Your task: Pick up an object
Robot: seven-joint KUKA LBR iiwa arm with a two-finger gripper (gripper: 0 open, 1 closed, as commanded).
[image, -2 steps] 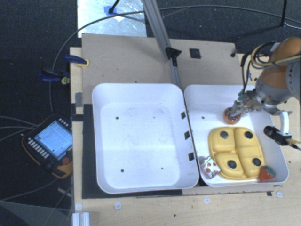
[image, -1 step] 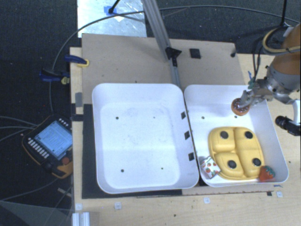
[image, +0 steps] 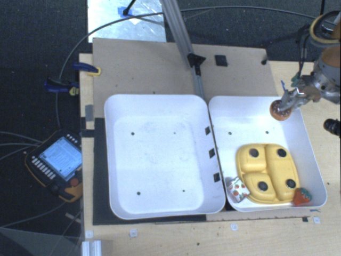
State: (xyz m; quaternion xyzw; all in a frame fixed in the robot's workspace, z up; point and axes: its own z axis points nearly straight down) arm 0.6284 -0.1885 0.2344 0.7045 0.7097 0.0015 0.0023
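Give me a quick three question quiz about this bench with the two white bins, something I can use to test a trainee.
1. True or false: the yellow block lies in the left bin.
2. Which item sits at the near right corner of the right bin? A) a blue ball B) the red strawberry toy C) a green cup
3. Fill in: the claw is at the right bin's far ___ corner, by the small brown round object.

Key: 1 false, it lies in the right bin. 2 B. 3 right.
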